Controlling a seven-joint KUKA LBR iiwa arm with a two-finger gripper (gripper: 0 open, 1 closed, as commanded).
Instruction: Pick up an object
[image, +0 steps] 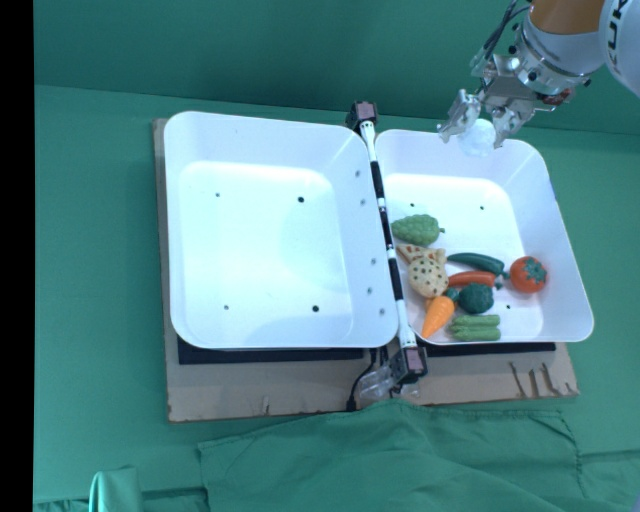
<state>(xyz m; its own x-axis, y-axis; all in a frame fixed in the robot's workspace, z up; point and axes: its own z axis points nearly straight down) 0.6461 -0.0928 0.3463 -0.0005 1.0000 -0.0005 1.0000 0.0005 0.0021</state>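
pale white rounded object (479, 136) sits clamped between the silver gripper's (481, 124) fingers above the right white bin's (548, 190) far rim; its long axis is unclear.

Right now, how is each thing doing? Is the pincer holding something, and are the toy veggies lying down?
pincer: raised over the right bin's far rim, fingers shut on a small white object
white object: held between the fingers
right bin: holds a pile of toy vegetables
tomato: resting in the bin
carrot: lying flat
left bin: resting flat on the bench
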